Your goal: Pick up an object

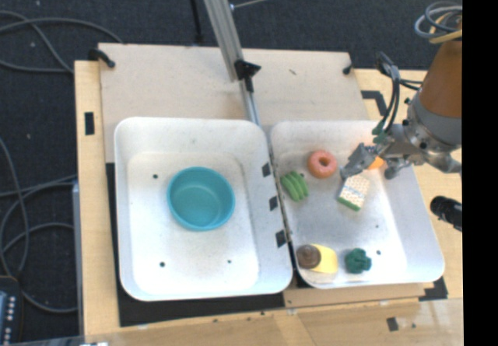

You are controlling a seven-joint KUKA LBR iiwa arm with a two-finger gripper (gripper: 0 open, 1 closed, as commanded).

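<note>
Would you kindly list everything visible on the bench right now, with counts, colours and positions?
bins: two, white, side by side on the bench
bowl: one, teal, left bin
doughnut-shaped ring: one, orange-pink, right bin, far side
green ridged item: one, right bin, by the divide
pale block: one, whitish-green, right bin, below the end effector
brown and yellow item: one, right bin, near edge
dark green item: one, right bin, near edge
end effector: one, grey, over the right bin

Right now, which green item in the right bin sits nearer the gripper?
The ridged light-green piece beside the pink ring; the dark-green one lies at the bin's front edge, farther from the gripper.
</note>
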